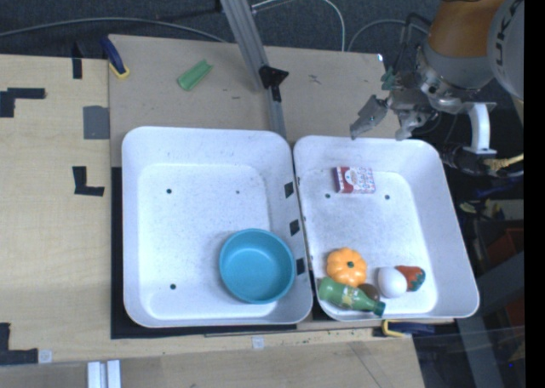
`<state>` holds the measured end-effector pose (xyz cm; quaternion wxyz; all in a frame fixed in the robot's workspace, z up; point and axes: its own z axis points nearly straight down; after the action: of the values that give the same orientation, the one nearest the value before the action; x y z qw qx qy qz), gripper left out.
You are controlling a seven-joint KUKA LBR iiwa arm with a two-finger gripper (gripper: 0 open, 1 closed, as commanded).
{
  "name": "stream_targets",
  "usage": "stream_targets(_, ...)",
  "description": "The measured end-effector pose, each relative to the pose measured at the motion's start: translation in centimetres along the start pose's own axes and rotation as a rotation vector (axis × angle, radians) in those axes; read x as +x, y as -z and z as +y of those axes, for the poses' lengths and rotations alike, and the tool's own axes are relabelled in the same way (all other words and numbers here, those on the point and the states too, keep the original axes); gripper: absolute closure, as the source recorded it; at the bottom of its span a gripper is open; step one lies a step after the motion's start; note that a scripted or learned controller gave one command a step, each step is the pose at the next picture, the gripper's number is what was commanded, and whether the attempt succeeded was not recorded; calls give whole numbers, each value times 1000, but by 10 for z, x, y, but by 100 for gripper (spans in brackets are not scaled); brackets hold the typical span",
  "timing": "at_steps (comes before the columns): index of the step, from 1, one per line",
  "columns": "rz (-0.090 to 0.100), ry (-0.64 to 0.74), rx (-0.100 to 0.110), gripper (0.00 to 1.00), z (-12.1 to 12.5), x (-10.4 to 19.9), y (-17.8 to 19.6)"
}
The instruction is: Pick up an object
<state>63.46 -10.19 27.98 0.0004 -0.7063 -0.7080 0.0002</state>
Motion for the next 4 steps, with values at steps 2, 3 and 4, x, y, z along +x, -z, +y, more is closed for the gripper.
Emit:
stream_targets(2,-1,0,4,0,1,3,-44)
stream_targets(3,0,0,8,0,0,7,-108)
stream_targets(4,-1,0,6,0,-4,8,-153)
